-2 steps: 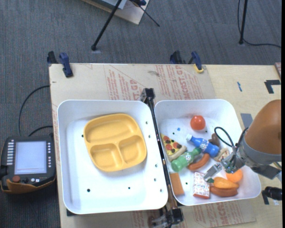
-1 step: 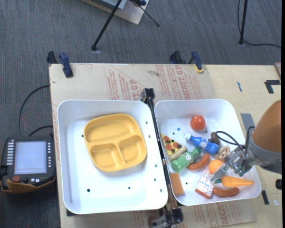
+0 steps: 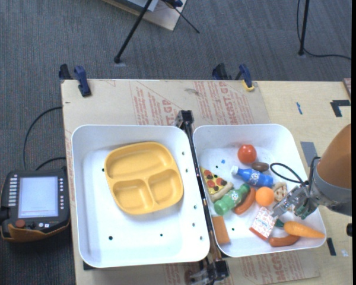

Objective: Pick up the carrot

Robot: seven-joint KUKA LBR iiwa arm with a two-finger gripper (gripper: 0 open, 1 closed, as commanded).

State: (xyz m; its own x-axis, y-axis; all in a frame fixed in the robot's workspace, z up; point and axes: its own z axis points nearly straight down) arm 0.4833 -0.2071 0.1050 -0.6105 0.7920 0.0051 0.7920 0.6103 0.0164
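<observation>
Carrot (image 3: 304,230) lying at near right corner of right bin (image 3: 285,132), gripper (image 3: 292,207) hovering just above its thick end, finger state not discernible, sausage (image 3: 283,240) sitting beside carrot, yellow tray (image 3: 143,177) resting in left bin (image 3: 86,230).

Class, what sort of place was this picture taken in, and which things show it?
Probably a robotics lab: a robot arm reaches over clamped white bins of toy food, a control tablet lies beside them, and tripod legs stand on carpet.
</observation>
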